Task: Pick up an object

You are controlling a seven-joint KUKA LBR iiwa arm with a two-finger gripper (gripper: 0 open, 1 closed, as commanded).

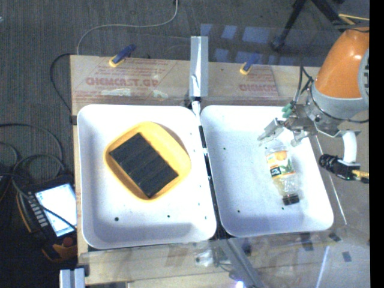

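Two white bins sit side by side. The right bin [240, 185] has one plastic bottle [282, 174] lying flat; its label is too small to read. The left bin [96, 161] has one yellow dish [174, 143] with a dark pad [144, 164]. The gripper [282, 128] hangs just above the bottle's top, fingers spread, holding nothing, I think.

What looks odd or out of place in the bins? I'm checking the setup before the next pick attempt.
Nothing is spilled or broken. The plastic bottle lies on its side in the right bin, cap toward the near edge, just below the gripper. The yellow dish with its dark ribbed insert sits skewed to the walls of the left bin.
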